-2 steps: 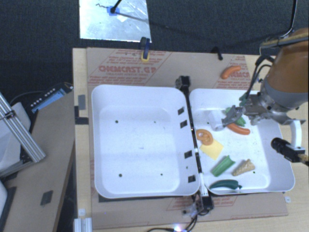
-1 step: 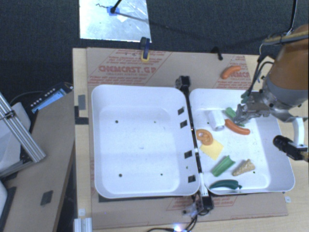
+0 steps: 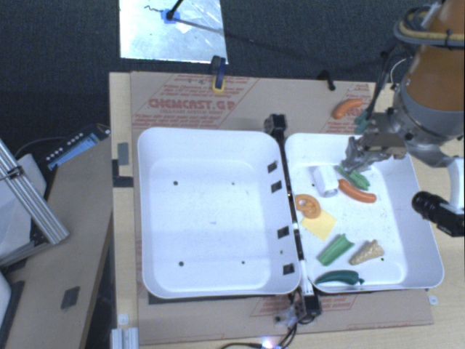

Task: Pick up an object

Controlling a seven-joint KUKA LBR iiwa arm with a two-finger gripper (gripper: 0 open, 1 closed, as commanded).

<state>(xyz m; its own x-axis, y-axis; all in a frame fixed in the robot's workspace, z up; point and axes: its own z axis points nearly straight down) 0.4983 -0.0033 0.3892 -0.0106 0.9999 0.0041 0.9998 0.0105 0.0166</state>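
The hand (image 3: pixel 357 160) hung low over the far part of the right bin (image 3: pixel 421 264), beside that bin's far right corner, and whether it was open or closed could not be told, nor whether anything lay in it. Directly under and just nearer than the hand lay a small green piece (image 3: pixel 357 179), touching or almost touching an orange-red sausage (image 3: pixel 357 190) whose long axis ran roughly across the bin, from the hand toward the right edge. A white cylinder (image 3: pixel 325 179) stood just beside these toward the bins' shared edge. Further toward the near edge lay an orange ring (image 3: pixel 307 206), a yellow slice (image 3: pixel 319 225), a green pod (image 3: pixel 335 249), a tan wedge (image 3: pixel 367 252) and a dark green pepper (image 3: pixel 338 277), all well apart from the hand. A second sausage (image 3: pixel 348 108) lay outside the bins on the board (image 3: pixel 196 100), near the far right corner. The left bin (image 3: pixel 156 217) held no visible objects. The likeliest target was judged to be the green piece or the sausage. The board read "CHEMCAST GP" in red.
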